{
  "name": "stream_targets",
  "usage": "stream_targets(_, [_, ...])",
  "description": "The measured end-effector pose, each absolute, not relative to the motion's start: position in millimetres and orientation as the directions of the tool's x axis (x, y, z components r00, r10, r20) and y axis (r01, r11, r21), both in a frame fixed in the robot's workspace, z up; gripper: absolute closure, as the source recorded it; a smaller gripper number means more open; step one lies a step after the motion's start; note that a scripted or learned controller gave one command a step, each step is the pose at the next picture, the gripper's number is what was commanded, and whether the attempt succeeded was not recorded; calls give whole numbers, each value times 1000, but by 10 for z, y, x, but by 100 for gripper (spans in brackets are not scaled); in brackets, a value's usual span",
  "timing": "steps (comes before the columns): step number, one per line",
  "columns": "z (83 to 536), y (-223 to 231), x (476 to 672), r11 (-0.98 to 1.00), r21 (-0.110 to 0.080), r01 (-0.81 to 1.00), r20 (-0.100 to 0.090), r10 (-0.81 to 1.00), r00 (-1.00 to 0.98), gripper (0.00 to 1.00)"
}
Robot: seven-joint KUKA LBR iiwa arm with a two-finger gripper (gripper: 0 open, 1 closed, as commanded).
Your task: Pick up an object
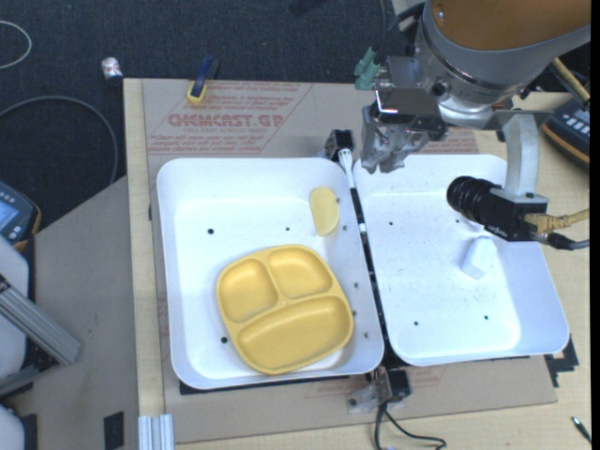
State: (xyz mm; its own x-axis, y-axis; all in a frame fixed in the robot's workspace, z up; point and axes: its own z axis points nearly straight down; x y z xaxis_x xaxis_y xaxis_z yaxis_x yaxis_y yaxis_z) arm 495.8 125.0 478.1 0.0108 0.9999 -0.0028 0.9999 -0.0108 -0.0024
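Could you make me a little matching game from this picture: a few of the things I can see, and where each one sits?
Things:
1. yellow divided plate
2. small white block
3. hand
4. blue and yellow clip

Places:
A. right bin
B. on the cardboard beyond the bins
C. left bin
D. above the far end of the ridge between the bins

Pairs: 1-C, 2-A, 3-D, 4-B

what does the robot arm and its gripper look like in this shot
The arm is a thick rounded grey body with a broad orange band across its upper part. Below it sits a silver ring, then a boxy dark and metallic gripper with short grey fingers. A small green part sticks out on its side, and thin dark cables run up behind it.
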Motion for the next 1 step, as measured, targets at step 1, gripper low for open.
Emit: stream_targets(1, [4392, 1077, 4782, -3, -7, 1000, -1, 1000, 3, 100])
